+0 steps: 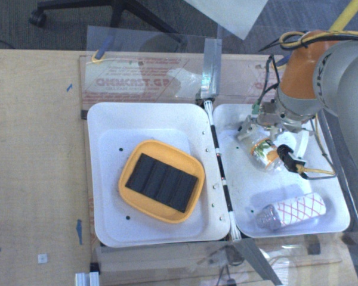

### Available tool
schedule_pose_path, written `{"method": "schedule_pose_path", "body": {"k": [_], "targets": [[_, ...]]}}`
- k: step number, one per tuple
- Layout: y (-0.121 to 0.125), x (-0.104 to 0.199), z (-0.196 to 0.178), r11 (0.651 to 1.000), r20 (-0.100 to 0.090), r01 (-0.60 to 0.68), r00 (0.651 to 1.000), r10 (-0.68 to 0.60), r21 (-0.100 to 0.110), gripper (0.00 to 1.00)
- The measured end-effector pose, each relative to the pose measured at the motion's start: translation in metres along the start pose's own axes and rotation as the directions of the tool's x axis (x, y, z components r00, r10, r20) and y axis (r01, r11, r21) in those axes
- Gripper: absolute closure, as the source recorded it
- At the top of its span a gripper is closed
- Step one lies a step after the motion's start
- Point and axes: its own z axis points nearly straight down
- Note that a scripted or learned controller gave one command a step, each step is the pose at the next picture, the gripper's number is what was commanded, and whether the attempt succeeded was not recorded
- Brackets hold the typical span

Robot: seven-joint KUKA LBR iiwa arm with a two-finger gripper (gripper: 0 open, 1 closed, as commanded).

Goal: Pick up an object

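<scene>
Right now my pincer (267,137) hangs low over the far part of the right bin (340,216), with a small crumpled packet (264,151) directly beneath it.

Whether my fingers are apart or together I cannot tell, for my wrist and its cables cover them. That packet, yellow, green and silvery, lies at or just under my fingertips, touching or nearly so; I judge it the thing to take, needing little more than a short drop. Its long axis is unclear. Well apart, toward the near edge of the same bin, a bottle with a red lattice wrap (291,211) lies on its side, long axis running left to right. In the left bin (101,121) sits a yellow tray holding a dark ridged pad (161,181), far from me.
</scene>
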Motion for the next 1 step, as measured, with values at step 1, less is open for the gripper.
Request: {"method": "schedule_pose_path", "body": {"k": [1], "targets": [[-0.0267, -0.0101, 0.0120, 1.000, 0.000, 0.020, 1.000, -0.020, -0.011, 0.00]]}}
